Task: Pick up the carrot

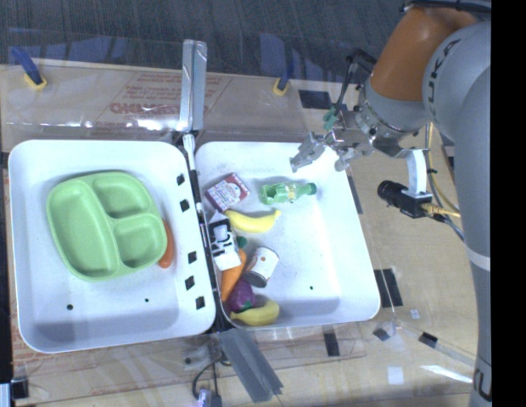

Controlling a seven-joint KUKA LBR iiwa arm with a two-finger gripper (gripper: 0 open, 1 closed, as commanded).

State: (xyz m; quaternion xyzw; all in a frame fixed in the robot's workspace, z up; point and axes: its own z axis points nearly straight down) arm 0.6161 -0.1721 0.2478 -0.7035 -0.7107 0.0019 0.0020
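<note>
- Lemon (257, 314), yellow, sits at the near edge of the right bin (331, 253), touching a purple item (240, 295).
- Carrot (232, 275): orange, tapered, lying lengthwise against the right bin's left wall, between a white can (262, 264) and the divider, partly under the purple item.
- Gripper (318, 153) hangs over the right bin's far edge, near a green bottle (288, 192); fingers spread apart, nothing between them.
- Carrot lies well apart from the gripper, nearer the camera and further left; a banana (252, 220) lies between.

Robot lab: taped bench (119, 100), bins (331, 253).
</note>
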